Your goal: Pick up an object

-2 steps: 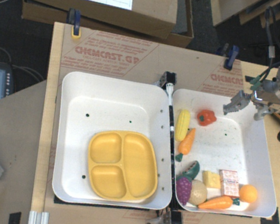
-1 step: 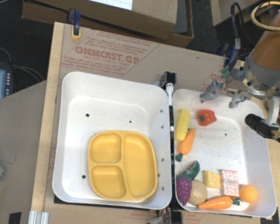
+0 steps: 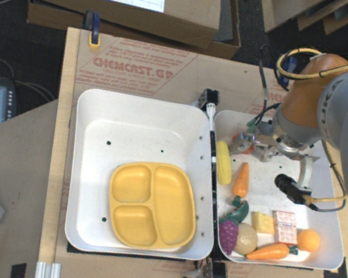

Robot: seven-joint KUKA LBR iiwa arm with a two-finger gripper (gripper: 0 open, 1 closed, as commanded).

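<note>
Hand [image 3: 251, 144]: hovering over right bin [image 3: 334, 253], grip state impossible to tell; carrot [image 3: 241, 179] lying just below, long axis pointing toward hand.

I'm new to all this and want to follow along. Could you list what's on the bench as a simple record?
left bin: holds a yellow divided plate
right bin: holds toy food
toy food: corn, two carrots, grapes, orange
arm: reaches over the right bin
gripper: above the bin's far end, near the corn
</note>
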